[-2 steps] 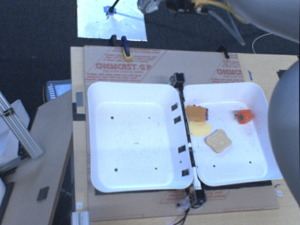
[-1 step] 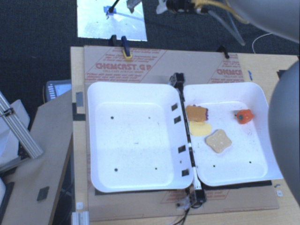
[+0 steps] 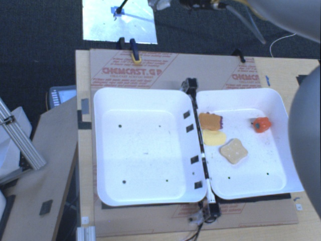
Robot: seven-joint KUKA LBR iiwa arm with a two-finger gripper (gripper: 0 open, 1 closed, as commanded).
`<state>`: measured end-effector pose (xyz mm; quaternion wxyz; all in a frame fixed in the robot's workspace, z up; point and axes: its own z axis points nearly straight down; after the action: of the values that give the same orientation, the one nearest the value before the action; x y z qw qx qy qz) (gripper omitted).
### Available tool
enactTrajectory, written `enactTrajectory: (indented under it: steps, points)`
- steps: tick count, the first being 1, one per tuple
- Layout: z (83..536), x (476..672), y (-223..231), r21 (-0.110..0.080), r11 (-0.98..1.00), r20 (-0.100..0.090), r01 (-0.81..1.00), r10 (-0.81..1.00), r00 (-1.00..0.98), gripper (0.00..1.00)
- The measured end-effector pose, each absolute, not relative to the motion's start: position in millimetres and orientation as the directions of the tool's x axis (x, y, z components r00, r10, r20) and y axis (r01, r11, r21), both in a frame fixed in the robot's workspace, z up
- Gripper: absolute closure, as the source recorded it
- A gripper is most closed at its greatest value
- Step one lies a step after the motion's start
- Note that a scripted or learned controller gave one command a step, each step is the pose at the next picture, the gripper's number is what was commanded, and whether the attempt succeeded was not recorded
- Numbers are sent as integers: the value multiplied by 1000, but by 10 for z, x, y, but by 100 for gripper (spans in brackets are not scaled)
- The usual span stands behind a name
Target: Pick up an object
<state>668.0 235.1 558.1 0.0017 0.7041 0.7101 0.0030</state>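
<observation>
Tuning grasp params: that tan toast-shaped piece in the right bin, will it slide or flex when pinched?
The toast piece lies flat and low, so probably hard to pinch from above. It looks like rigid toy food, likely stiff and light. On the smooth white bin it may skid if nudged.

Two white bins (image 3: 103, 149) side by side, cardboard sheet (image 3: 165, 69), yellow-handled clamp (image 3: 135, 54)

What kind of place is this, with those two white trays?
Probably a robotics lab test bench. Two white bins sit clamped on a board; one holds toy-like food, such as a bread slice, and a grey robot arm reaches in.
</observation>
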Motion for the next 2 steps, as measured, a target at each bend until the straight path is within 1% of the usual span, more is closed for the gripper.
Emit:
enactTrajectory:
  steps: [1,2]
  points:
    - [5577,6680,2351,6,9,2,1000,1000,-9,0]
    - [5693,6679,2355,9,12,2,1000,1000,-12,100]
